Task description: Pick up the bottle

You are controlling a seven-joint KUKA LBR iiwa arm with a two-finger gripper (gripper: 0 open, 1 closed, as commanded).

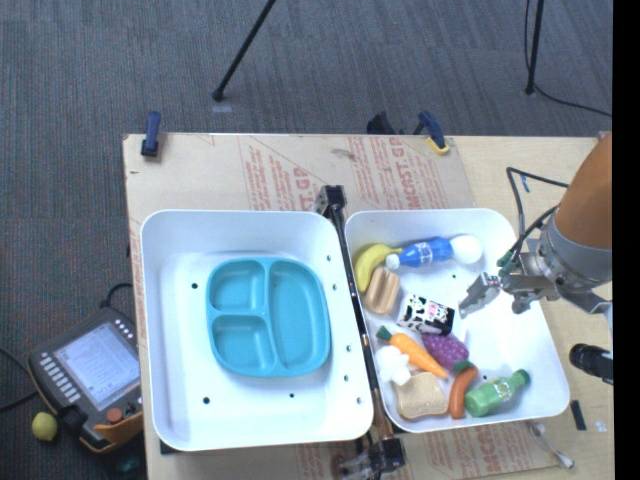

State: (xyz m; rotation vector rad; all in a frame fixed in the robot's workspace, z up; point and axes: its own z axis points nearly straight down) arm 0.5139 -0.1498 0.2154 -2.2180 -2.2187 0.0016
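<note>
Currently hovering over the right bin (530, 230), right of centre: end effector (497, 291), reached in from the right edge. Fingers spread open, nothing between them.

Two bottles on offer. Blue bottle (424, 253) lying on its side at the far end of the bin, white cap pointing left toward the banana (367, 260), white egg (466, 248) touching its right end. Green bottle (495, 392) lying tilted in the near right corner, just beside the sausage (460, 391) and the bread slice (423, 397). Between the two: milk carton (428, 314), carrot (418, 354), grapes (447, 348), hot-dog bun (381, 290). Left bin (170, 268) holding just a blue divided plate (268, 315).

Judged as the approach step, no grasp yet made. Which bottle is the target cannot be told; the blue one lies nearer the open fingers, to the far left of them. Next move, by this reading: shift toward the chosen bottle, turn the wrist so the fingers straddle the body across its short width, then descend. Crowding a likely risk: egg and banana hard against the blue one, sausage against the green.
</note>
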